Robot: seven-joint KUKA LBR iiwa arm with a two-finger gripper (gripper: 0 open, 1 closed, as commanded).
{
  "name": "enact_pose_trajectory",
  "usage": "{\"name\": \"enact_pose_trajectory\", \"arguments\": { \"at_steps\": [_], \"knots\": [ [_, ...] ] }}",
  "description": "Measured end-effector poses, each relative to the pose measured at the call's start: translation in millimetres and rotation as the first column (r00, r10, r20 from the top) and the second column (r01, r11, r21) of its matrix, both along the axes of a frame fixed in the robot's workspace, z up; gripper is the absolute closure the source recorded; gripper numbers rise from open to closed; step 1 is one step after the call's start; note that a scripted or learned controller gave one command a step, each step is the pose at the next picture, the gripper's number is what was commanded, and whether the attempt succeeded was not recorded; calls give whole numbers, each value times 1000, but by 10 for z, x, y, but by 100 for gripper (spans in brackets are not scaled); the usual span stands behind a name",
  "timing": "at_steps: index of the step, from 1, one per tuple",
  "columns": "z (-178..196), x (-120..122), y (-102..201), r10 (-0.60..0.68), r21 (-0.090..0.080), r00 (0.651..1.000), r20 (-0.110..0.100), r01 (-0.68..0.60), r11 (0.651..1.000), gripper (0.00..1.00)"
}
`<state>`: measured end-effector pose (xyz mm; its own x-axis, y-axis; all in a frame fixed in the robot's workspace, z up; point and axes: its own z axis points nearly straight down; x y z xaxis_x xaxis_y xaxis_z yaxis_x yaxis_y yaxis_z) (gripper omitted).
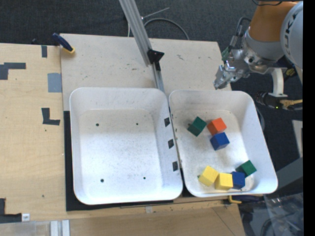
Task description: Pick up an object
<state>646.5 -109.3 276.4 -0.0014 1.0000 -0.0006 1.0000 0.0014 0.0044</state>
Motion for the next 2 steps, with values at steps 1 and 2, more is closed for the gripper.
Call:
{"name": "enact_pose_trajectory", "arguments": {
  "at_steps": [1,2],
  "knots": [
    [-183,-131,510,4,2,1000,-7,-4,1000,100],
    [-289,-246,1085,5,2,1000,-7,-5,1000,100]
  ]
}}
